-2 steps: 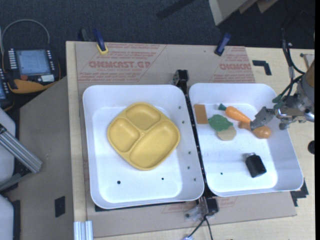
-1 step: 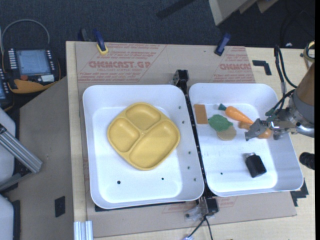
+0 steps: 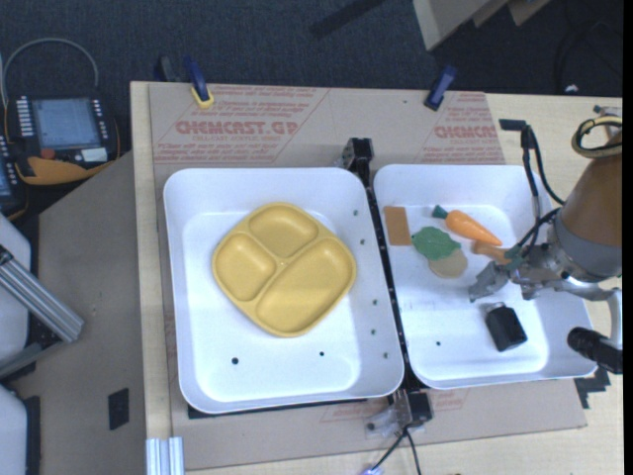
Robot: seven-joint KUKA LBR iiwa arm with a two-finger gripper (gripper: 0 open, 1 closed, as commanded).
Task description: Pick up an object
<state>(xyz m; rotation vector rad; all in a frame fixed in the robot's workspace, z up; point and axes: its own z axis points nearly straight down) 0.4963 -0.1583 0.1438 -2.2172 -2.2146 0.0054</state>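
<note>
The right bin (image 3: pixel 435 359) holds several small objects. An orange carrot (image 3: pixel 472 228) lies toward the back, with a green piece (image 3: pixel 431 240) and a beige round piece (image 3: pixel 448 264) just left of it. A flat brown strip (image 3: pixel 397 226) lies near the bin's left wall. A black block (image 3: pixel 506 327) sits toward the front right. My gripper (image 3: pixel 502 287) hangs over the bin's right half, just above the black block and right of the beige piece. Its grey fingers (image 3: pixel 486 283) stand apart and open, with nothing between them.
The left bin (image 3: pixel 198 364) carries a yellow divided plate (image 3: pixel 285 267) at its middle. A black clamp (image 3: pixel 358 152) sits between the bins at the back. Cables (image 3: pixel 531 181) run along the right bin's far right side, beside the arm.
</note>
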